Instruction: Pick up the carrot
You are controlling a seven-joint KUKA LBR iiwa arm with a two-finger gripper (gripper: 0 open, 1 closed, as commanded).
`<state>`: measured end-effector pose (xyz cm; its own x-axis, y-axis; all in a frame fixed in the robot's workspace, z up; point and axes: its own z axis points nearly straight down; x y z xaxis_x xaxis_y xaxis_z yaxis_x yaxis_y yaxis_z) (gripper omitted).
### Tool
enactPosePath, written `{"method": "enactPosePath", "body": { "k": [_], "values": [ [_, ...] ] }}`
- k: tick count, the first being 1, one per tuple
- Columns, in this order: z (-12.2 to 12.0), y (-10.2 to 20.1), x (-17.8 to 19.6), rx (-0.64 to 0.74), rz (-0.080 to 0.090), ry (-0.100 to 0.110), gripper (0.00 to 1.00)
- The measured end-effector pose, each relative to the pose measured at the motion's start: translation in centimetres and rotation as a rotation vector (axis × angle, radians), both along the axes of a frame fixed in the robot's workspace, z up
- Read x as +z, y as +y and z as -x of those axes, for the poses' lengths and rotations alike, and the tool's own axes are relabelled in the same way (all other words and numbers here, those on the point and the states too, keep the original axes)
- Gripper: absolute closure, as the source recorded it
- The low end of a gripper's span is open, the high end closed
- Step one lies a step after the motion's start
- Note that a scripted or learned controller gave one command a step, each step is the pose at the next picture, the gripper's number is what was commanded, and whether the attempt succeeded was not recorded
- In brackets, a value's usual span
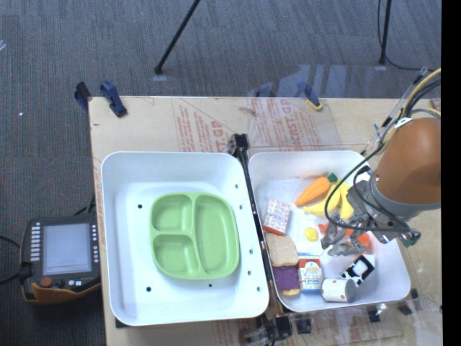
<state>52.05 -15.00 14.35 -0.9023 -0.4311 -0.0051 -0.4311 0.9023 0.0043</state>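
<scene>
Gripper (344,241) half hidden beneath the wrist; jaw state unclear.
Arm hangs over the right bin (389,283), near the carrot (313,191).

Orange carrot (314,190) with green top; pale green plate (194,236); white bins (122,186).

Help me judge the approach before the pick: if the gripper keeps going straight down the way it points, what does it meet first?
Probably the bin floor or the fried egg beside it, not the carrot, which lies up and left of the gripper. Depth is hard to read from this slanted view.
</scene>
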Motion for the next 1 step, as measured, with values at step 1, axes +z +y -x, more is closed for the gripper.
{"method": "enactPosePath", "body": {
  "k": [1],
  "values": [
    [-0.19, 0.23, 0.91, 0.004, -0.002, -0.002, 1.0]
  ]
}}
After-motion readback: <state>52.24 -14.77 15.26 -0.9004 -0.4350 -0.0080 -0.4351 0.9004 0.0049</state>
